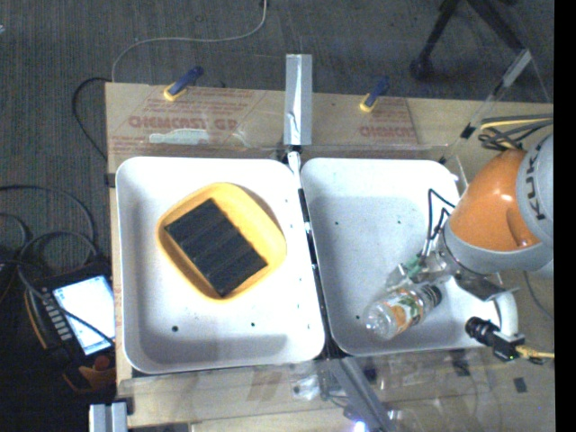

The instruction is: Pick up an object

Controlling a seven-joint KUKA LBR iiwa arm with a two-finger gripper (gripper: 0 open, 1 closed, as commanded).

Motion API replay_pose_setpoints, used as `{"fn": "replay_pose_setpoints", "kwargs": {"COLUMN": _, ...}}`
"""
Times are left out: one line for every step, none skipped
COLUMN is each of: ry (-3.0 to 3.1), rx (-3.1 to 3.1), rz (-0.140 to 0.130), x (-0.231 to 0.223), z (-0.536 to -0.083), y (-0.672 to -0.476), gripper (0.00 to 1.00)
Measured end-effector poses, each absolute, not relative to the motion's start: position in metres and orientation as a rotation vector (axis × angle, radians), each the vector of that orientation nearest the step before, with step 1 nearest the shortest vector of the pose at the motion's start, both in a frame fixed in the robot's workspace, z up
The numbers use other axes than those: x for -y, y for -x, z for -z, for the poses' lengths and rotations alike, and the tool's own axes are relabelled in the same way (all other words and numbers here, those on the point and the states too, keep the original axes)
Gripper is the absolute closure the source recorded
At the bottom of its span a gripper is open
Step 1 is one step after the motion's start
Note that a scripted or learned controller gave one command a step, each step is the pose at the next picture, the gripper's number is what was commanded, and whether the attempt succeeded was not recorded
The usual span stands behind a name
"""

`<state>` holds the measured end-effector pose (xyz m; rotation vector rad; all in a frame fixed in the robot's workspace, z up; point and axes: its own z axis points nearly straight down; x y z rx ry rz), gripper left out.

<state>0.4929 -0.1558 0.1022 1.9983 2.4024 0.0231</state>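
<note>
Clear bottle (402, 309) on its side, just below the jaws (430, 264).

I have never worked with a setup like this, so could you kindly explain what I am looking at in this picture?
This is one camera fixed above a workbench, looking down at a slant. On the bench sit two shallow white bins side by side. The left bin holds a yellow dish with a dark ribbed block lying in it. The right bin holds a clear plastic bottle lying on its side near the front.

The big grey and orange shape at the right is the robot arm, reaching in over the right bin. Its gripper, the two-finger hand at its tip, is low down right at the bottle's upper end. The arm's body hides much of it, so I cannot tell whether it has actually caught the bottle. Its job is simply to pick something up.
</note>
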Motion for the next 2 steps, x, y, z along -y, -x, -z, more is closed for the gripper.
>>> {"fn": "replay_pose_setpoints", "kwargs": {"ry": -1.924, "rx": -2.484, "rz": 0.002, "x": 0.1087, "z": -0.2148, "y": -0.4846, "gripper": 1.00}}
{"fn": "replay_pose_setpoints", "kwargs": {"ry": -1.924, "rx": -2.484, "rz": 0.003, "x": 0.1088, "z": -0.2148, "y": -0.4845, "gripper": 0.00}}
